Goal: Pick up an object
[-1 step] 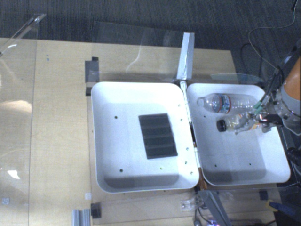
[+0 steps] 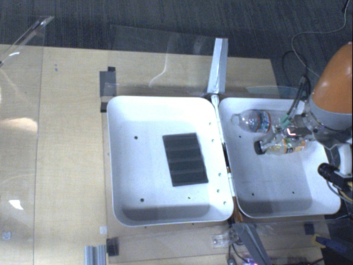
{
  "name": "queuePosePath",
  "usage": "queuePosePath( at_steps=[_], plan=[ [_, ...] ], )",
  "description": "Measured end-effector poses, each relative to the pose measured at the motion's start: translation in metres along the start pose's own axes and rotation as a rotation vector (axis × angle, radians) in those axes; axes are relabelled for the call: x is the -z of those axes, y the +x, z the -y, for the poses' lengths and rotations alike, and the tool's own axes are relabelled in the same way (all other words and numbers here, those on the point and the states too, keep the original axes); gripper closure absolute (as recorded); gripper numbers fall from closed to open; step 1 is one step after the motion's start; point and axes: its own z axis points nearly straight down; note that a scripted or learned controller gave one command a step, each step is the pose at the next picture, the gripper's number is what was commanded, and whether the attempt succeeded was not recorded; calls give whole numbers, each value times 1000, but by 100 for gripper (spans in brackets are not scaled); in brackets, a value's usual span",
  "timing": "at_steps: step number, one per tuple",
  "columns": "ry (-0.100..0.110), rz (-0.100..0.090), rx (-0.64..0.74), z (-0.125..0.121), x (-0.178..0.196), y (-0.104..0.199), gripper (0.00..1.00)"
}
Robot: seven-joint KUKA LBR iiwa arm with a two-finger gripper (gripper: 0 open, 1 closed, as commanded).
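A black ridged rectangular pad [image 2: 185, 159] lies flat in the middle of the left bin [image 2: 127, 203]. In the right bin [image 2: 287, 203], a clear plastic bottle [image 2: 251, 120] rests on its side near the far left corner. Just in front of it lies a small bottle with a grey cap and a yellowish label [image 2: 276, 144]. The arm's orange band [image 2: 333, 84] hangs over the right bin's far right side. My gripper [image 2: 294, 129] is below the band, right at the small bottle's right end and close to the clear bottle.
A metal post [image 2: 218, 68] and a clear plastic sheet stand behind the bins. Black brackets [image 2: 108, 81] sit at the left bin's corners. Cables [image 2: 331, 175] and dark hardware crowd the right bin's right edge.
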Motion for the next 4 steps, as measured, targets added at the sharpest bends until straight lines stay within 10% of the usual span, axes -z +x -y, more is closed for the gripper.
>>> queuePosePath(
  at_steps=[1,3,4],
  plan=[
    [-4,1,116,-36,-107,-33,0],
    [-10,4,118,16,-131,-88,0],
    [-17,4,118,13,-118,-87,100]
  ],
)
